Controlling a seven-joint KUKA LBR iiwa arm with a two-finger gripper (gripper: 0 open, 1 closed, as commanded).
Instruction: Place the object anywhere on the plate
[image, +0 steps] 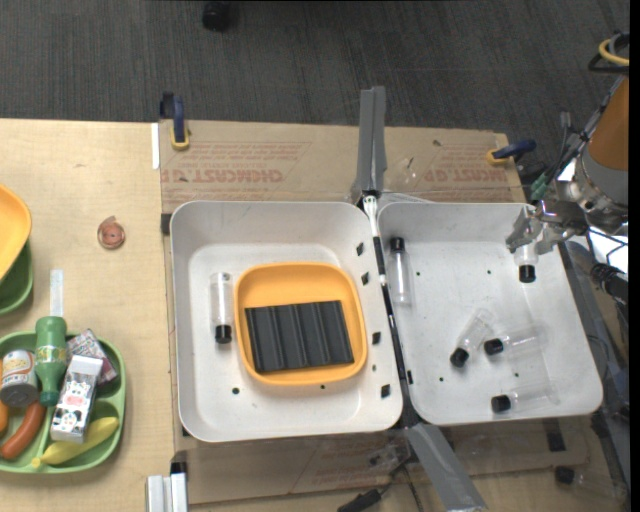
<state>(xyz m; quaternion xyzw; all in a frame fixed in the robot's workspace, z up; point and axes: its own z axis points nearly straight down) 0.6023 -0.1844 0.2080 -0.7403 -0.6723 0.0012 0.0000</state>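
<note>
Dark ribbed carpet runs behind a pale wooden bench (80, 180), where a sheet of brown cardboard (300, 165) lies under two shallow white bins. Inside the left bin (195, 400) sits a rounded orange plate (300, 285) carrying a ridged black slab (300, 335), and a clear tube with a black cap (220, 310) lies just beside the plate's left edge. On the right bin (440, 400) several more clear capped tubes (490, 345) are scattered. Over its far right corner hangs the gripper (527, 268); whether it grips anything, I cannot tell.
</note>
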